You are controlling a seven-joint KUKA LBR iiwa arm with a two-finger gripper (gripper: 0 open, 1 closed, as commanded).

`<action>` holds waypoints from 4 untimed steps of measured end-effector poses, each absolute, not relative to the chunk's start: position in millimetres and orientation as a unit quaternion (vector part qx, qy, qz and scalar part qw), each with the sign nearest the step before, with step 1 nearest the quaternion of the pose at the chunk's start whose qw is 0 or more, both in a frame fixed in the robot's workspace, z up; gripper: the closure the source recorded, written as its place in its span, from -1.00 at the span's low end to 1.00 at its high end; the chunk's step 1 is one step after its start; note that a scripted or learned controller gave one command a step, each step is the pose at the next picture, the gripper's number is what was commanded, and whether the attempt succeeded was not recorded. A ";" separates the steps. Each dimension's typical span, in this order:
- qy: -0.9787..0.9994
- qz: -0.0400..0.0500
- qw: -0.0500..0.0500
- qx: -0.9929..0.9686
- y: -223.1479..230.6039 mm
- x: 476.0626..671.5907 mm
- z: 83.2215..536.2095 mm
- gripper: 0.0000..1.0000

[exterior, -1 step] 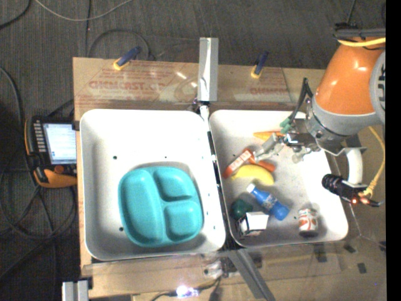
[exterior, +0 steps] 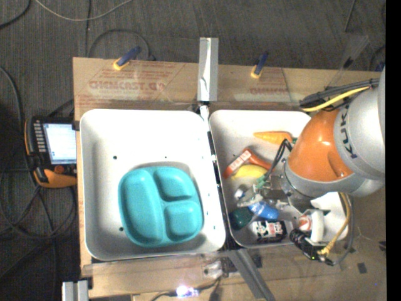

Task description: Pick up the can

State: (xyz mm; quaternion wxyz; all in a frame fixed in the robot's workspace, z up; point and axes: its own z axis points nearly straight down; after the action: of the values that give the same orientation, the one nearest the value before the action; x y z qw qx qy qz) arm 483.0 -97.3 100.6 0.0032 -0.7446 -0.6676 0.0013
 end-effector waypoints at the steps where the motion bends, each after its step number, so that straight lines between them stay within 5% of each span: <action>1: -0.668 0.003 0.006 -0.744 -96.9 482.2 106.5 1.00; 2: -0.684 0.003 0.001 -0.730 -114.6 594.8 204.7 1.00; 3: -0.684 0.006 0.002 -0.729 -114.7 594.6 210.6 1.00; 4: -0.684 0.007 0.002 -0.729 -115.0 594.5 210.7 -1.00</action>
State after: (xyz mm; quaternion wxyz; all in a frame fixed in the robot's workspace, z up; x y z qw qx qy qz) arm 594.5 -115.0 210.7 0.0016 -0.7292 -0.6842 0.0068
